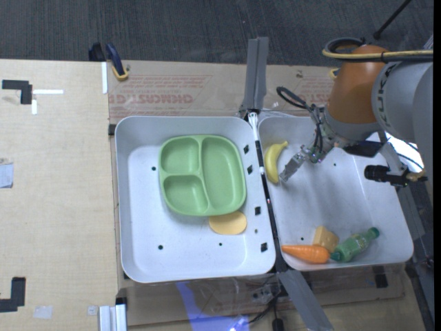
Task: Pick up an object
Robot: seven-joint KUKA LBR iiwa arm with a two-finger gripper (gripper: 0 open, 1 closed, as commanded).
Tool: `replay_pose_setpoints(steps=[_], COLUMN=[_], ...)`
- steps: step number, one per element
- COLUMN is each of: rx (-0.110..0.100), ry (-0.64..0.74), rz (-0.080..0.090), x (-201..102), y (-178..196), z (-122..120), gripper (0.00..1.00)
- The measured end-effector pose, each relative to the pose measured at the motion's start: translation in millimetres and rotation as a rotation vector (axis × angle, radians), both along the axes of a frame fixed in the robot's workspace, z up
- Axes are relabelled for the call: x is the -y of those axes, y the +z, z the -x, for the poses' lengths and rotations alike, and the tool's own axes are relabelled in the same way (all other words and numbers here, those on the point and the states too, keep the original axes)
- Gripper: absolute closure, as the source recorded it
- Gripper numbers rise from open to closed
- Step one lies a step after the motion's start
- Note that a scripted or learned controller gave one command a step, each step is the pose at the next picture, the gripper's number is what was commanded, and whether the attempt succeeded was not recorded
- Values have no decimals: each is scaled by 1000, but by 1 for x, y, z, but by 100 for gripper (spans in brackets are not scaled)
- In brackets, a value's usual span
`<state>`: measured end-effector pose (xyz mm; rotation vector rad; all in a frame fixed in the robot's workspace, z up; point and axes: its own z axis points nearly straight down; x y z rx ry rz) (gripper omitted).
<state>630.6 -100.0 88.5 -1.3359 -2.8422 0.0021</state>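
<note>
Nearest the lens: carrot (306,253), bottle (354,245) at right bin's (372,192) front edge. Farther back, claw (292,169) slightly spread, pinching nothing, just right of banana (273,161); long axis roughly front-to-back along left wall.

Grey arm reaching in from the right, orange band above wrist, end effector (292,167) angled down-left — fingers seemingly together
</note>
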Motion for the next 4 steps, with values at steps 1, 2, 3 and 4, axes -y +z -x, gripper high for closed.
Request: replay_pose_setpoints(steps=[1, 2, 3, 4], rx=[0, -1, -1, -4], ry=[-174, -172, -452, -626], rz=[1, 2, 3, 3], x=[2, 3, -36, -27], y=[0, 6, 100, 99], z=[-23, -23, -29, 73], gripper=[0, 100, 100, 100])
